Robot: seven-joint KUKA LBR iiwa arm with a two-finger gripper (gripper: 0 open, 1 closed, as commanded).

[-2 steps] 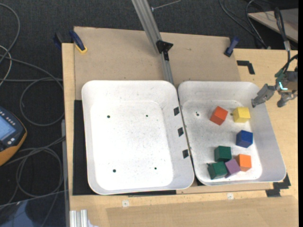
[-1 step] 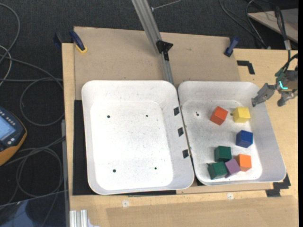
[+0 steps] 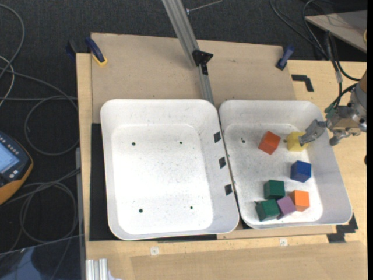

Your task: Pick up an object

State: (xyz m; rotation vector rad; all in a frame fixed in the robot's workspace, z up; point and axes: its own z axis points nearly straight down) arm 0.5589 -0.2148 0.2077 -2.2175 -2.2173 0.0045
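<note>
The right bin [image 3: 262,105] holds several small blocks. A red-orange block [image 3: 268,142] and a yellow block [image 3: 294,142] lie near its far side. A blue block [image 3: 301,170] sits mid-right. Two green blocks [image 3: 274,188] [image 3: 267,209], a purple block [image 3: 285,205] and an orange block [image 3: 301,199] cluster at the near edge. My gripper [image 3: 324,134] hangs over the bin's far right rim, open, with nothing between its fingers. Its left finger [image 3: 313,130] sits just right of the yellow block, touching or nearly touching it.
The left bin [image 3: 106,116] lies beside the right one, with black clips along the shared edge [image 3: 222,162]. A slanted metal pole [image 3: 186,34] rises behind the bins. Blue clamps [image 3: 96,50] [image 3: 285,56] hold the board's far corners.
</note>
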